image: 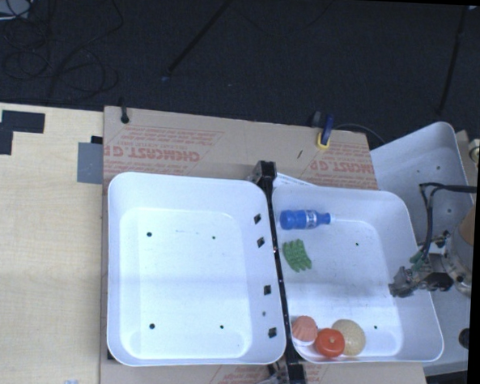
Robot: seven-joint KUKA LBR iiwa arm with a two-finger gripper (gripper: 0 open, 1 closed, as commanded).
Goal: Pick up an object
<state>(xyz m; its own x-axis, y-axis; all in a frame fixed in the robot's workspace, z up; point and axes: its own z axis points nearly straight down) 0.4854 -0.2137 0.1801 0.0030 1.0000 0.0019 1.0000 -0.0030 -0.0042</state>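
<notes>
**Right bin: four items loose, gripper at the bin's right wall**

A blue bottle (304, 219) lies on its side near the far edge of the right bin (389, 206), cap pointing right. Just in front of it sits a small green piece (296, 255) (ribbed, shape hard to name). In the near corner, three round items cluster, touching: a pink-and-white one (304, 329), a red one (330, 342) and a pale yellow one (349, 336).

The gripper (403, 286) hangs over the bin's right side, well apart from all of these. Nothing shows between its tips; their spread cannot be told.

The left bin (189, 194) adjoins, parted by a black divider (273, 254).
</notes>
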